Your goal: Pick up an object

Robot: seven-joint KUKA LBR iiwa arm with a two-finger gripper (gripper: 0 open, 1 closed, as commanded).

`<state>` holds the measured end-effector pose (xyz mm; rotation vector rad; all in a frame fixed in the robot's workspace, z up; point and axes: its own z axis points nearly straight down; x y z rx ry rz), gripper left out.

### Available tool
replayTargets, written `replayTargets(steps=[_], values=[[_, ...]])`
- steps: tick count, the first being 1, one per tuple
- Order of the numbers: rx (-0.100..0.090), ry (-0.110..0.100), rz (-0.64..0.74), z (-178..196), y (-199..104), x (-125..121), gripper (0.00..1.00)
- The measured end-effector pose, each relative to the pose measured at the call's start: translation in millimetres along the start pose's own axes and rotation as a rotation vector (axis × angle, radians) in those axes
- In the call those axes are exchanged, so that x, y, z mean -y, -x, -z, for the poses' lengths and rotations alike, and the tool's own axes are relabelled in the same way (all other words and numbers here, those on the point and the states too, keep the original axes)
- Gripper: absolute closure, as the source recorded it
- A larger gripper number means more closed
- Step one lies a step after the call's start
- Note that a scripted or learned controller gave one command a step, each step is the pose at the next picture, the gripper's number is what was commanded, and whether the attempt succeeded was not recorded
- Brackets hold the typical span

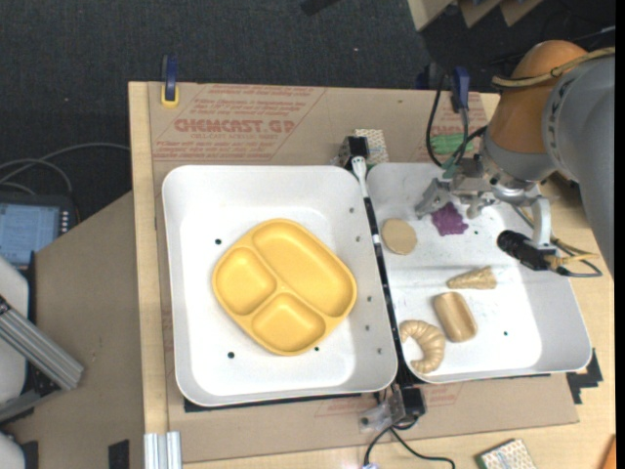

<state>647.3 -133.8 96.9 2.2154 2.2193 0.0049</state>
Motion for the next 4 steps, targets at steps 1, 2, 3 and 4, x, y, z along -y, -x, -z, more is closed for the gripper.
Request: replayTargets(steps=[1, 2, 3, 4], values=[[-0.004, -0.014, -0.008, 1, 27, 102, 0.0], [-0.001, -0.002, 0.003, -13, -10, 54, 0.0], [-0.005, -0.016, -0.006, -12, -6, 159, 0.0], [0.0, -0.002, -0.004, -1, -6, 153, 1.0]])
